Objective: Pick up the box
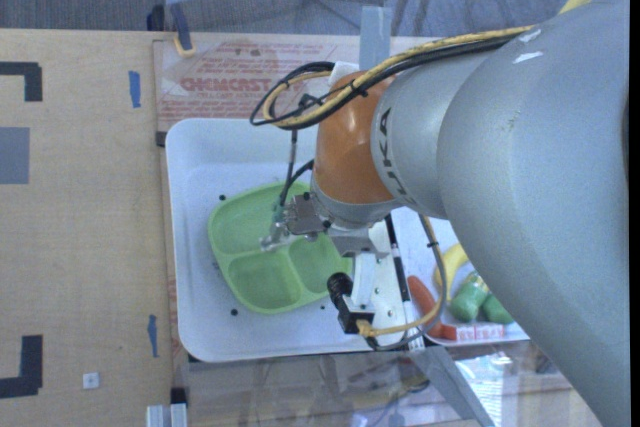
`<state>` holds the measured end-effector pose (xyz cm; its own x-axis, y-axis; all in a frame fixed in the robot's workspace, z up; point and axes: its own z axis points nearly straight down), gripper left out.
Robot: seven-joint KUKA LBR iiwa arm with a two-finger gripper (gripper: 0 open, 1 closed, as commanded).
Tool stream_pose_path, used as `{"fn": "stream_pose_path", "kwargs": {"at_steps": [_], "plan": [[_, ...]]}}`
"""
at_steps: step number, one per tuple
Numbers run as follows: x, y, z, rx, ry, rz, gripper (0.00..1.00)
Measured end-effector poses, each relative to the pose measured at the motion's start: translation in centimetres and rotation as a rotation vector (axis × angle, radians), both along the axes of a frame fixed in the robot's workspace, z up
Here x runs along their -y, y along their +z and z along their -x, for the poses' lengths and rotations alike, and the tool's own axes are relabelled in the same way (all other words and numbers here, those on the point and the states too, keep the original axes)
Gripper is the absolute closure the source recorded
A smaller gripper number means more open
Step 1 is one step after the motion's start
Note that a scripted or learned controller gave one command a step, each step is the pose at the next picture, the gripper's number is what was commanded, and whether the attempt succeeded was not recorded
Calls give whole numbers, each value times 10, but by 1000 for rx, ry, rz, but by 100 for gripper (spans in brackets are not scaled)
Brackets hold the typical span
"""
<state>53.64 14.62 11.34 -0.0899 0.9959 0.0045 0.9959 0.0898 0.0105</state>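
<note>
The grey arm (520, 165) reached in from the right of the frame and covered most of that side, its orange band (350, 155) sitting near the centre. Below the band, the claw (280, 230) hung over the green divided plate (250, 265), which lay in the lower middle of the left white bin (190, 215). From this angle it could not be told whether the claw was wide or narrow, nor whether it touched the plate, and nothing could be seen held in it. The box (478, 333), as far as could be told, was the flat red-and-white printed thing whose edge peeked out under the arm at the lower right of the frame, in the right bin and well apart from the claw. Just above that edge lay a green thing (468, 299), with a yellow thing (452, 263) beside it and an orange-red thing (422, 293) to their left, all partly hidden by the arm. The pale wooden tabletop (80, 215) filled the left of the frame, bearing a blue tape mark (134, 88) at its upper part.
</note>
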Motion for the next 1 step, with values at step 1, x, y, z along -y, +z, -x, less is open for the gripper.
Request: {"fn": "stream_pose_path", "kwargs": {"at_steps": [1], "plan": [[-19, -9, 6, 29, -30, -5, 0]]}}
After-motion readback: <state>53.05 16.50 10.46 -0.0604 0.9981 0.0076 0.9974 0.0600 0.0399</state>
